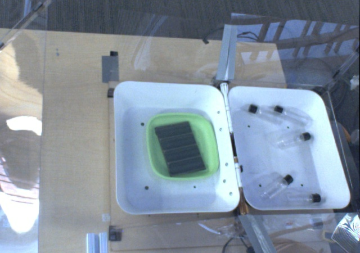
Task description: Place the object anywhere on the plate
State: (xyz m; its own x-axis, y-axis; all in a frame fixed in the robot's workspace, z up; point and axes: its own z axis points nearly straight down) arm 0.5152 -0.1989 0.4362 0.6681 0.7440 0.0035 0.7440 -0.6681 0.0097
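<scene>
Blending into the right bin (332,150), clear black-capped tubes (292,140) look faint.

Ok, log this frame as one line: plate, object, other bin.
plate: green plate in left bin | object: dark ridged block lying on plate | right bin: clear black-capped tubes scattered

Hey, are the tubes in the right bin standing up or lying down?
Lying down. All five tubes rest on their sides on the right bin's floor.
</scene>
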